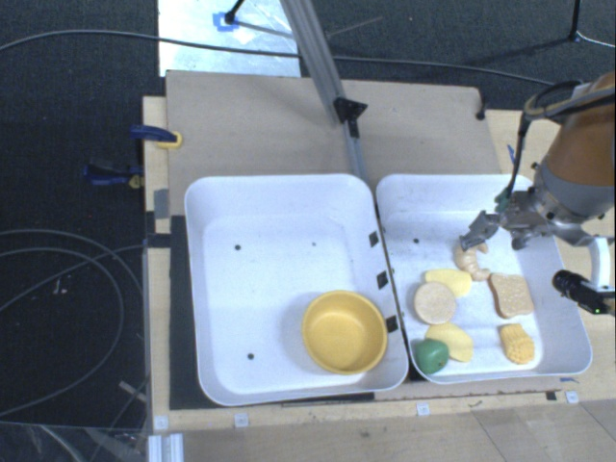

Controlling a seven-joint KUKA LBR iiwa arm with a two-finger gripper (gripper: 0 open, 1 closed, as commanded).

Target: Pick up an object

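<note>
White bins sit side by side on the bench: the left bin (241,210) holds a yellow bowl (345,330), the right bin (423,195) a cluster of small food pieces. The arm (582,152) reaches in from the right, its gripper (502,227) low over the right bin with fingers spread open and nothing between them. Just below its nearer finger lies a pale curled piece (469,259) — the likeliest target. Close by are a slice of toast (511,295), a round cracker (435,302), a corn cob (518,343) and a green piece (432,356). To do it well, I judge, centre the open fingers on the curled piece alone — clear of its neighbours — and go right down before closing.
</note>
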